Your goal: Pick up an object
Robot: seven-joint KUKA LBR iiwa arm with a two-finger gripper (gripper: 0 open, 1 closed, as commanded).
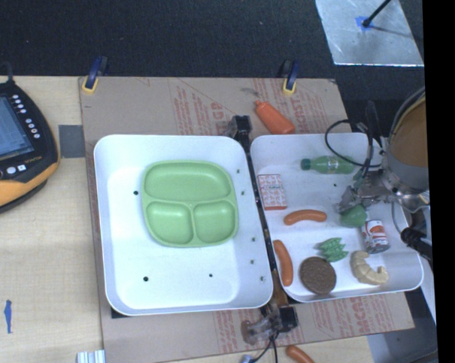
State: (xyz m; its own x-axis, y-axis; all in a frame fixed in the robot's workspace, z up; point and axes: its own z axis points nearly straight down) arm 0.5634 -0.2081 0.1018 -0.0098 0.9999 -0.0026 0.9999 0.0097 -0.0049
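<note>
Cardboard sheet (209, 102) over wooden bench (43, 260) — dark floor (168, 25).

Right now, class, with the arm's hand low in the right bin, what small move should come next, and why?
Probably lift the hand slightly to test for a catch: it sits at a small green object beside the can, and a grip can't be confirmed.

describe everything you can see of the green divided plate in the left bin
The green divided plate is pale green and looks like matte plastic, with a rounded, softly squared outline. It has three compartments: one wide section across the far side and two smaller ones side by side on the near side. It lies flat and right way up on the floor of the left white bin, roughly centred and a little toward the far wall. Nothing lies in it, and only the bin floor touches it.
</note>
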